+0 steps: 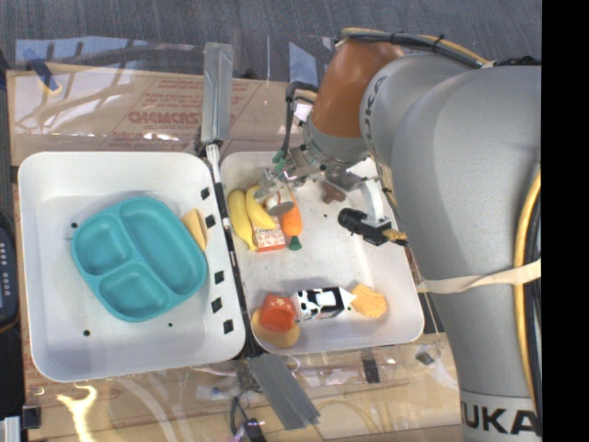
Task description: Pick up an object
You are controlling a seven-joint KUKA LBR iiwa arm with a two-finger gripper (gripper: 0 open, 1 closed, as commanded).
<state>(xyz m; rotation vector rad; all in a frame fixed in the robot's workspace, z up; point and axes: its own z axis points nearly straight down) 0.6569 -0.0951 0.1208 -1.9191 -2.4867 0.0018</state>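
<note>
Camera view, jaws [279,184] above banana [241,217], carrot [292,225] beside

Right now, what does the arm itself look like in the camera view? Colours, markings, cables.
The arm is bulky, smooth and rounded, light grey, with a glossy orange band above the wrist. Black KUKA lettering sits near its base. A dark cable runs along the top, and a yellowish cable and a pale strap cross the grey body. The gripper is small, metallic grey hardware.

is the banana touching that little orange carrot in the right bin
Touching. The camera view shows the banana lying along the left side of the carrot, their edges meeting with no white bin floor between them near the top.
</note>
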